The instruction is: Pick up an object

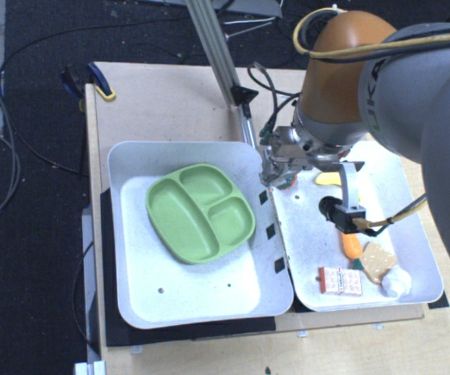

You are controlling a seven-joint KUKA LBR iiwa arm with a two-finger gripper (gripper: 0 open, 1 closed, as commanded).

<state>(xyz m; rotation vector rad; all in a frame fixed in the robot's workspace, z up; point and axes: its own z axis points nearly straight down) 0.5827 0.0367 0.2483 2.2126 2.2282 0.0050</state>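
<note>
Reaching in from the right of the frame, the arm (412, 76) is bent over the upper left corner of the right bin (311, 217), orange band above the wrist at top centre. The gripper (278, 174) sits low at the bin's left wall, right by the divide between the two bins; can't tell its state, the tip is lost in the wrist hardware and nothing is visibly held. Something small with red and green (288, 181) shows right at the tip, too small to identify. Pickable items are all in the right bin: a yellow piece (328, 180) near the upper middle just right of the gripper, an orange piece (352, 246) lower down, a tan wedge (377, 262) just beside it, a white round lump (395, 283) at the lower right corner, and a red-and-white small box (340, 281) lying flat near the bottom edge. A black fitting (333, 208) with a cable hangs over the bin centre. Left bin (131, 287) holds a green divided plate (201, 212), three compartments, lying flat, upper middle of that bin.
</note>
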